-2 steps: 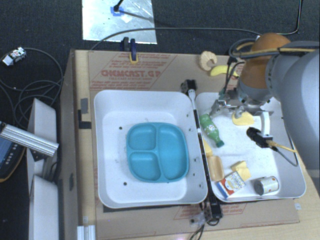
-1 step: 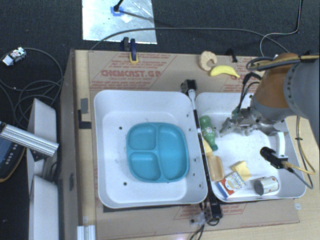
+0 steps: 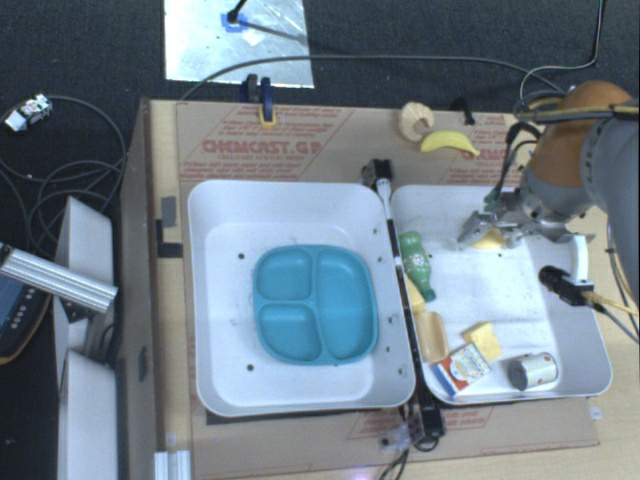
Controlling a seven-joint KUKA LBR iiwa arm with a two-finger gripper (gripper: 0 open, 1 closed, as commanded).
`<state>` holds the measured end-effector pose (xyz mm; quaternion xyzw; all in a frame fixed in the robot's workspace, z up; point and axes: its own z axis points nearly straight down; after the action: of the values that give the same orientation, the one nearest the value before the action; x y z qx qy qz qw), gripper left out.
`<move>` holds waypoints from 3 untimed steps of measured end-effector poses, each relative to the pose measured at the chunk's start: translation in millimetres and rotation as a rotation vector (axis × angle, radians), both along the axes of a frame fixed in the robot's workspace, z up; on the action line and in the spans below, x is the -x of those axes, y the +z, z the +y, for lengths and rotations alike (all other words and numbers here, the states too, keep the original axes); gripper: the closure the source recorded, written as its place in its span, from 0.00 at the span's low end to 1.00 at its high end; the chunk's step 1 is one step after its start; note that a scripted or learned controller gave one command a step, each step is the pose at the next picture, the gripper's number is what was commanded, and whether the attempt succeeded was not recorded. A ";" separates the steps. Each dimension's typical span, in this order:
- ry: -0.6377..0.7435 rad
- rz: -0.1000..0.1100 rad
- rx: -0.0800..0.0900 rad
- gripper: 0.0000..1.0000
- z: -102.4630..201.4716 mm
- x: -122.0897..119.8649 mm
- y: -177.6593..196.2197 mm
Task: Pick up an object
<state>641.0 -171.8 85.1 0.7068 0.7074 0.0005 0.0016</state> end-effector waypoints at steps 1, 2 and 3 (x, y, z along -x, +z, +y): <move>0.001 -0.002 0.001 0.00 -24.3 -22.0 46.9; 0.004 0.000 0.000 0.00 1.5 -28.3 -0.1; 0.007 -0.008 0.003 1.00 0.8 -30.6 13.4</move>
<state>671.6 -171.1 98.5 0.7044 0.7097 0.0024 0.0053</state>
